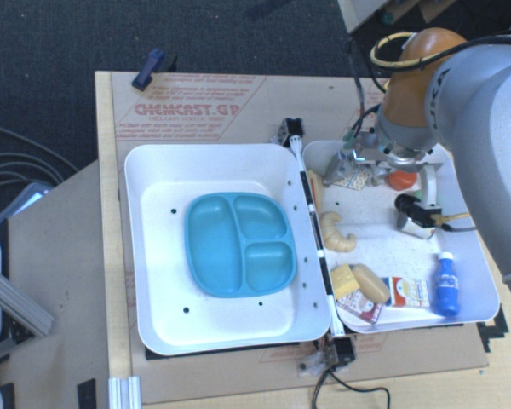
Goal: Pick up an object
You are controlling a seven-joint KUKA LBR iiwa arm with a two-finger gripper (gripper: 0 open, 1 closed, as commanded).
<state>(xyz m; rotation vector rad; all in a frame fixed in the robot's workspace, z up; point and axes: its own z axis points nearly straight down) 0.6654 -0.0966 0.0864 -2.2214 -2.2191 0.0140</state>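
My gripper (376, 170) hangs low over the far end of the right bin (481, 307), under the arm's orange band. A speckled packet (347, 178) lies just to its left and a small red round thing (402, 180) just to its right. I see nothing held between the fingers. Nearer the front lie a tan croissant (337, 233), a yellow cheese block (343, 279), a bread roll (371, 285), a red-and-white carton (407, 292) and a blue bottle (445, 285).
The left bin (153, 228) holds a blue divided plate (238, 244). A clip-lined divider (308, 220) separates the two bins. A blue clip (146, 69) lies on the cardboard beyond the bins.
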